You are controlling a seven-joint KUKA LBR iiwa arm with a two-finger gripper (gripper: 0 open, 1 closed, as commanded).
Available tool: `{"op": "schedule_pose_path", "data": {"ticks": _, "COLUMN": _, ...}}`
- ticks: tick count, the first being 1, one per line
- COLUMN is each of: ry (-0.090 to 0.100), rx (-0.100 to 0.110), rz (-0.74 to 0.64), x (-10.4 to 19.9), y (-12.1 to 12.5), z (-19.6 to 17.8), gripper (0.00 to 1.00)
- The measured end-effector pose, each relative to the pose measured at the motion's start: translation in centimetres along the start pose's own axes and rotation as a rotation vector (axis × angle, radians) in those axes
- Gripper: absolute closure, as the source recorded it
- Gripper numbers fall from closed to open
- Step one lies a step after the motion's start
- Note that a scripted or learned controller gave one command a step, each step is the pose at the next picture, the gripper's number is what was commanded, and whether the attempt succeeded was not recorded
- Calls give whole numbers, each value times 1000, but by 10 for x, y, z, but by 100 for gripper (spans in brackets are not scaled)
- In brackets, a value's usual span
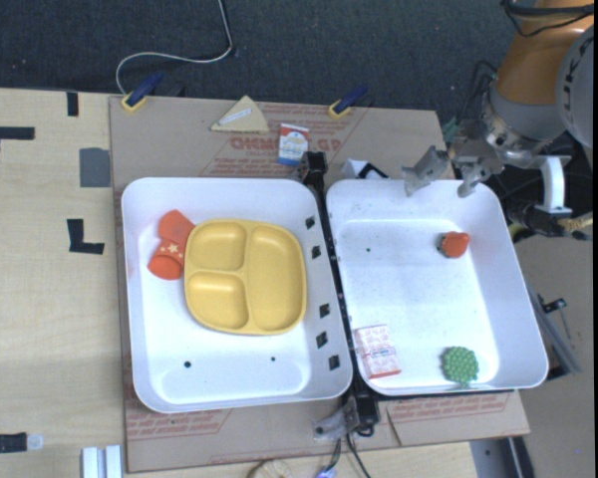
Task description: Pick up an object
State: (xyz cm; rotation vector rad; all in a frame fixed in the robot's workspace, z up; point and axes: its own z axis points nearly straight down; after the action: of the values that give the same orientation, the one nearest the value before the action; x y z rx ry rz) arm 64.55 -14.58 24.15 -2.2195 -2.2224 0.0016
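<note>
My gripper [444, 175] hangs over the back rim of the right bin [419, 297], open, its two grey fingers spread wide with nothing between them. A small orange object [454, 244] lies in the right bin, below and slightly right of the gripper. Near the bin's front right corner sits a green bumpy ball [460, 364]. A white card with red print [377, 351] lies at the bin's front left.
The left bin [149, 366] holds a yellow divided plate [245, 276] and an orange cup-like object [169, 245] lying at its left. A small red and white box [293, 144] and blue clamps rest on the cardboard behind the bins.
</note>
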Motion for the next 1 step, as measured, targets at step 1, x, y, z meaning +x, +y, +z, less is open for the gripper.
{"op": "schedule_pose_path", "data": {"ticks": 1, "ry": -2, "rx": -2, "rz": 2, "x": -55, "y": -1, "z": -27, "gripper": 0}}
